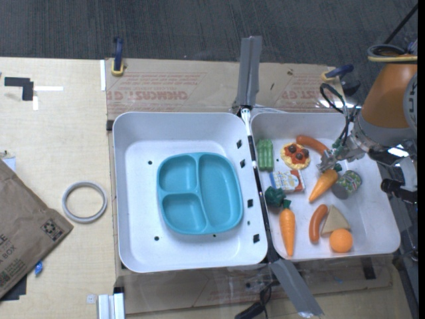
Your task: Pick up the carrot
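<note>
Two carrot-like pieces lie in the right bin point(378, 244). An orange carrot point(287, 231) with a green top rests near the bin's front left, pointing toward the front edge. A second, stubbier orange carrot point(321, 185) lies tilted in the middle of the bin. My gripper point(332, 159) hangs right at the upper end of this stubbier carrot, under the orange-banded wrist point(388, 95). The contact between gripper and carrot is too small to make out.
The right bin also holds a green vegetable point(265, 155), a small pizza point(296, 156), two sausages point(317, 222), a grey can point(346, 183), a bread wedge point(334, 219), an orange point(341, 240) and broccoli point(275, 196). A teal divided plate point(199, 193) lies in the left bin point(133, 178).
</note>
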{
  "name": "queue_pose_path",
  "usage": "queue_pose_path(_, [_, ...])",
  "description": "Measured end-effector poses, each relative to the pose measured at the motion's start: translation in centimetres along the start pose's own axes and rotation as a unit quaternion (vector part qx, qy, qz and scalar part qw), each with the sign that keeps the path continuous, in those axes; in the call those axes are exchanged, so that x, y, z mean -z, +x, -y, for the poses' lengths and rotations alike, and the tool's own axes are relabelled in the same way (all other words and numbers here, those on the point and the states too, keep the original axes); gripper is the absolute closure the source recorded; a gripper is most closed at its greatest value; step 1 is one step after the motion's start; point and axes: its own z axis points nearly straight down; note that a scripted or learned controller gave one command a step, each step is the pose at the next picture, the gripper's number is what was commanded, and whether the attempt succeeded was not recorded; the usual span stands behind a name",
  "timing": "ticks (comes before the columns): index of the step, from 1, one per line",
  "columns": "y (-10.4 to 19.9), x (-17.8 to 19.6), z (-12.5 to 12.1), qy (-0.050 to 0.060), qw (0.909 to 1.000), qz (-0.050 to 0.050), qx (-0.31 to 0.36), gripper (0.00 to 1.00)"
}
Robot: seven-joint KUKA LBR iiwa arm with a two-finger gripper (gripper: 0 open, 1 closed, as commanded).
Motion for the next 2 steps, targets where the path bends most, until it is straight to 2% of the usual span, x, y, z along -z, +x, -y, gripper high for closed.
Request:
queue_pose_path(1, [0.0, 0.0, 0.0, 0.0, 1.0, 0.0, 0.0, 0.0])
queue_pose_path(2, [0.1, -0.6, 4.5, -0.001, 1.0, 0.0, 0.006, 0.0])
